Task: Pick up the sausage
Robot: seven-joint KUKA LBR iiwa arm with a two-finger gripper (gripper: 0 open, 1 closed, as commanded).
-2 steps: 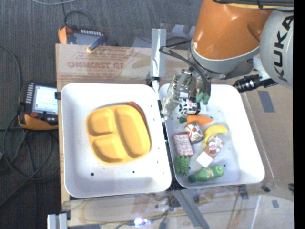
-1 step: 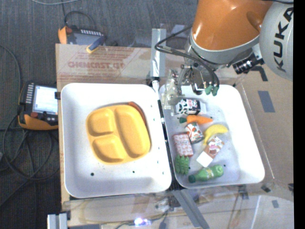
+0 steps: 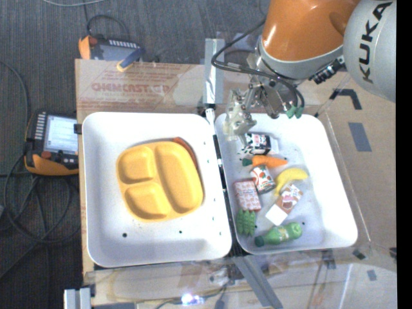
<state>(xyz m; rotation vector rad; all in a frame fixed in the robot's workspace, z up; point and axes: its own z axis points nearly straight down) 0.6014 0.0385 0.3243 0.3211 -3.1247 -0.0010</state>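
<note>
A thin reddish-brown sliver, which looks like the sausage [image 3: 187,146], peeks out from behind the far right edge of the yellow divided tray [image 3: 159,177] in the left bin [image 3: 103,140]. Most of it is hidden by the tray. My gripper [image 3: 239,122] hangs over the far left corner of the right bin [image 3: 335,172], to the right of the sausage and across the bin wall. Its pale fingers [image 3: 232,116] stand apart with nothing between them.
The right bin holds a small black-and-white carton [image 3: 259,143], a carrot [image 3: 269,161], a banana [image 3: 291,174], a red can [image 3: 264,179], a pink packet [image 3: 248,195], a small boxed item [image 3: 290,197] and green vegetables [image 3: 278,234]. The ridge between the bins [image 3: 221,172] lies between gripper and sausage.
</note>
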